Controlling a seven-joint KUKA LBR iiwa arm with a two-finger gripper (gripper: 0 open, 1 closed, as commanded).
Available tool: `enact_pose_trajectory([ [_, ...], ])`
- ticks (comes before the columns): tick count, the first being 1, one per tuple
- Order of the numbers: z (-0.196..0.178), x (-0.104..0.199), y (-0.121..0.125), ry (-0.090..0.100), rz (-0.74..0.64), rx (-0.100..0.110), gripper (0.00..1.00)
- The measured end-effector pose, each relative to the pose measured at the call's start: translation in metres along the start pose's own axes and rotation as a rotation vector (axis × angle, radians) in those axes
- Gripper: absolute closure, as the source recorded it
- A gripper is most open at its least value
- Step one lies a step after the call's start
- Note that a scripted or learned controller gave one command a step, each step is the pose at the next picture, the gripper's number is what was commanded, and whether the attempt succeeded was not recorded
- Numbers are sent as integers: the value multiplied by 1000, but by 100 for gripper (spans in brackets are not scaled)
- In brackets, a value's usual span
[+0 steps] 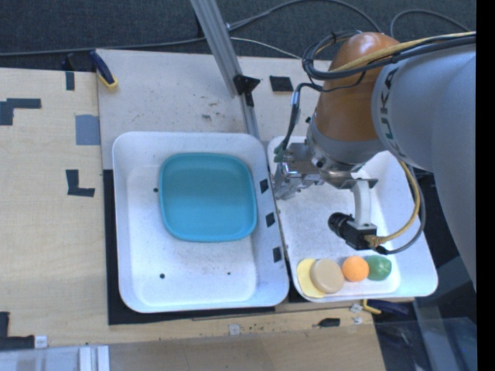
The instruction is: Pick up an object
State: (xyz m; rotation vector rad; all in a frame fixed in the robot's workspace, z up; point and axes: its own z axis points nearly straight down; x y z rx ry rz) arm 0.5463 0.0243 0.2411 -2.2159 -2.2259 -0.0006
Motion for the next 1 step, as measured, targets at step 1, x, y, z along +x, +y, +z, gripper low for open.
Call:
enact_pose_trajectory([
  [1,-6,48,10,0,0,0,100],
])
